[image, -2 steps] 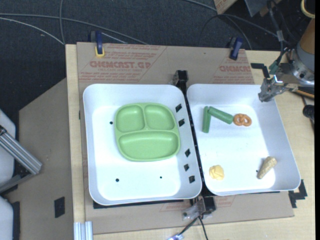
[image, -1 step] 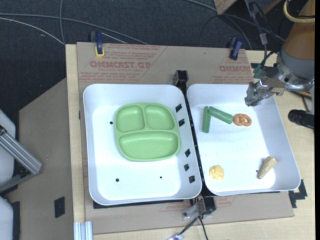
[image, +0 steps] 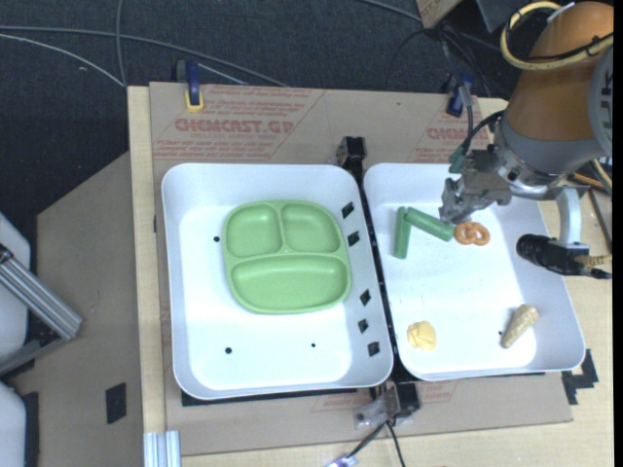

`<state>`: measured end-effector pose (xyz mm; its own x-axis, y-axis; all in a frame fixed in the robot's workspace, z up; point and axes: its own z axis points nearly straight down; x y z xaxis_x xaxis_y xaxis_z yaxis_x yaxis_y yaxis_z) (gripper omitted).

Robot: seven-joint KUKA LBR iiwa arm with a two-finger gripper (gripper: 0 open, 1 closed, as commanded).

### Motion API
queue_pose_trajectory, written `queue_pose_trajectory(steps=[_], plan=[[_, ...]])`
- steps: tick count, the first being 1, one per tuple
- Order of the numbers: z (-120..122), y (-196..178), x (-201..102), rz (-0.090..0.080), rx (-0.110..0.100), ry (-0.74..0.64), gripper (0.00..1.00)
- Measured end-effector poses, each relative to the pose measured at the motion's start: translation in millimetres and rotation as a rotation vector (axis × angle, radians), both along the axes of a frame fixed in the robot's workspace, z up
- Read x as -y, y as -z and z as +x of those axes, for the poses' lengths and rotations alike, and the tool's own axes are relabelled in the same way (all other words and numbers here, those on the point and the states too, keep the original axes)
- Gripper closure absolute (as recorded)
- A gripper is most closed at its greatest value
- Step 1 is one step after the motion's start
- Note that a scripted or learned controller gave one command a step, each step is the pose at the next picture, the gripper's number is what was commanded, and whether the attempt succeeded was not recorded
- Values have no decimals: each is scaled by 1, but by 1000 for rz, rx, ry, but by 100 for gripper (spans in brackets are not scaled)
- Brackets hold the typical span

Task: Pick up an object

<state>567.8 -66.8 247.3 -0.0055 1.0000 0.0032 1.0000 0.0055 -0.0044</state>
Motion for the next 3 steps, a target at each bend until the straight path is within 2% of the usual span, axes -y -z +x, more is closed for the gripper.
queue_pose_trajectory(steps=[2, 3], plan=[[-23, -2, -98, 0, 1, -1, 100], [-43, 20, -153, -1, -1, 0, 100]])
